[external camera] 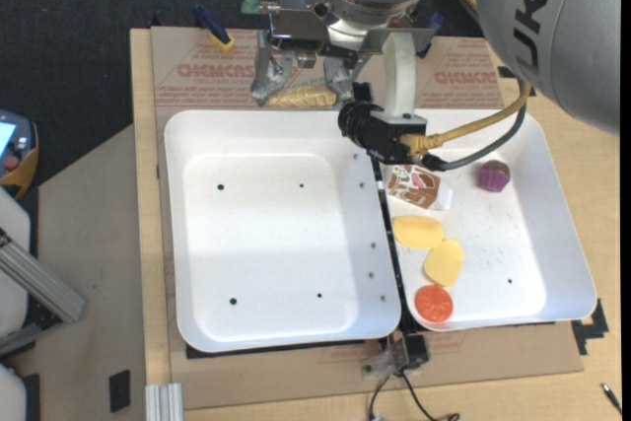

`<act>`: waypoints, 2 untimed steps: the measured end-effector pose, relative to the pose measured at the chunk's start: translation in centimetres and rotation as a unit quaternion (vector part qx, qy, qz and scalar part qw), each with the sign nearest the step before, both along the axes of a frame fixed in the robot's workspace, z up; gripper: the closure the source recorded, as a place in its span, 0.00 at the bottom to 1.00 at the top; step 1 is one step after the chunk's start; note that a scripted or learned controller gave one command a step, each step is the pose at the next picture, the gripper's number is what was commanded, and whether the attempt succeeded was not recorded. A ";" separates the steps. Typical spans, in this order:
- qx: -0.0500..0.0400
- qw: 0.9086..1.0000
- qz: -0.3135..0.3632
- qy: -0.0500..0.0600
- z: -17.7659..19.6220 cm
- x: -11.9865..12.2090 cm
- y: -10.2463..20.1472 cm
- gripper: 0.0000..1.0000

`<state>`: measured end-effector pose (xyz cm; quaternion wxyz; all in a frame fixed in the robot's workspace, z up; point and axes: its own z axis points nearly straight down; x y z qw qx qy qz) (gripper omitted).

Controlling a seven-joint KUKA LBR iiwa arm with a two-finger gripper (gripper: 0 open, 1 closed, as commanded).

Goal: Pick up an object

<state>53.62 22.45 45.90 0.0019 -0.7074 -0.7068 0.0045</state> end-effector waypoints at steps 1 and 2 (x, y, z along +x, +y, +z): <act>0.004 1.000 0.001 -0.010 8.1 0.0 0.0 1.00; 0.000 1.000 0.000 0.000 -0.1 1.0 0.0 1.00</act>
